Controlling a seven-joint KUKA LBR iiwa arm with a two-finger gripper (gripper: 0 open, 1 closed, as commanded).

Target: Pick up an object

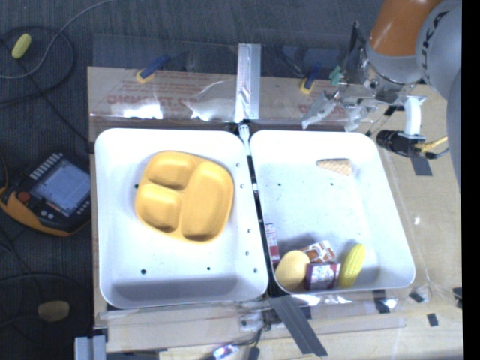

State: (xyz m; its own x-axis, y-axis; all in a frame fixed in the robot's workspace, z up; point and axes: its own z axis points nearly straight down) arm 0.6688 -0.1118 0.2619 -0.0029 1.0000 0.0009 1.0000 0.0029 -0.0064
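Four small objects lie in the right bin, and any of them could be the thing to pick up. We see three of them bunched together at the near edge: a round yellow fruit, perhaps a lemon or apple, touching a small can with a red and white label lying on its side, and just right of the can a yellow corn cob tilted upright against it. Well apart from these, toward the far side of the same bin, lies an orange-tan wedge, flat on the white floor.

We see the left bin just beside, the two sharing a middle rim; it bears a yellow sectioned tray with three rounded compartments.

We find the arm at the upper right, grey with its orange band, reaching in and bent down toward the bench. Its gripper hangs above the far rim of the right bin, outside the bin's floor and well apart from all four objects. Its thin metal fingers look spread apart, with nothing between them and nothing touched.

Outward on the dark floor to the left, we see an orange handheld controller with a screen, and a small yellow object near the far corner
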